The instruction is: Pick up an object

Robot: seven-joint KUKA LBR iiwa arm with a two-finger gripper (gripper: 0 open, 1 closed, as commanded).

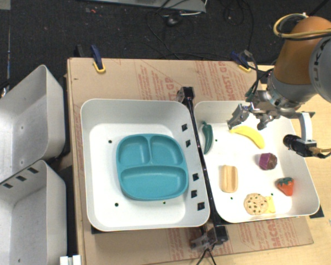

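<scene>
My gripper hangs over the back of the right bin, its two fingers spread open with nothing between them. Just below the fingertips a yellow banana lies on the bin floor. Further objects in that bin are a purple fruit, a red strawberry-like piece, a cookie, a tan bread piece and a dark green item against the left wall.
The left bin holds a teal divided plate. A black divider runs between the bins. Two grey-white tubs stand off the bench at the left. The arm's orange band rises at the right.
</scene>
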